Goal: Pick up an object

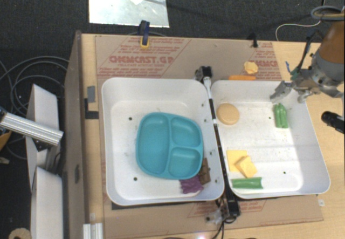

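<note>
Take the right bin (318,163) as your reference. Left of it, the left bin (116,124) holds a teal divided plate (168,146). At its upper right rim you see the gripper (291,92), fingers spread, grasping nothing. Just below the gripper, inside, lies the green block (280,115).

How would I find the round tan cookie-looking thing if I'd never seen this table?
Look at the right-hand white bin of the two. In its upper left corner, beside the divider between the bins, lies the round tan disc. It is the one round piece there; the yellow blocks are square-edged, and the two green pieces are long sticks.
</note>
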Tool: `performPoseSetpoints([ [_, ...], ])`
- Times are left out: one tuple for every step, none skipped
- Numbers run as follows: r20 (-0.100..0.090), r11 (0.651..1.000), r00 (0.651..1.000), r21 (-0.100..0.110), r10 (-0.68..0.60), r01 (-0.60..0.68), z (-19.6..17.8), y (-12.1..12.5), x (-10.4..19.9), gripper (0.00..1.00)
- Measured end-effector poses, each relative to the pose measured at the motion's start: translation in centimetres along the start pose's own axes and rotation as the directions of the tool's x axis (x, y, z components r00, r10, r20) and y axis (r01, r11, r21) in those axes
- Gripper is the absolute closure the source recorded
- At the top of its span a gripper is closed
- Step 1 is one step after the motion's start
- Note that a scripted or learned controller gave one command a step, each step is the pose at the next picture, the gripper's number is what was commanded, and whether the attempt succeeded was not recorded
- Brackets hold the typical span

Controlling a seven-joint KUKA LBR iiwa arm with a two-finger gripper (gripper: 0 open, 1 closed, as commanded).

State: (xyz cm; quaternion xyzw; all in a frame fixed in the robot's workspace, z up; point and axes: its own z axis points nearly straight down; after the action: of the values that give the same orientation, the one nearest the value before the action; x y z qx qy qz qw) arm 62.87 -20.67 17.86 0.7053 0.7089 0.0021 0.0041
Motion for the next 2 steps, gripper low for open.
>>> performPoseSetpoints([
  [-0.003,1.0,1.0,0.011,0.002,-0.001,8.1,-0.2,0.1,0.0],
  [-0.001,1.0,1.0,0.002,-0.001,0.001,6.4,0.1,0.1,1.0],
])
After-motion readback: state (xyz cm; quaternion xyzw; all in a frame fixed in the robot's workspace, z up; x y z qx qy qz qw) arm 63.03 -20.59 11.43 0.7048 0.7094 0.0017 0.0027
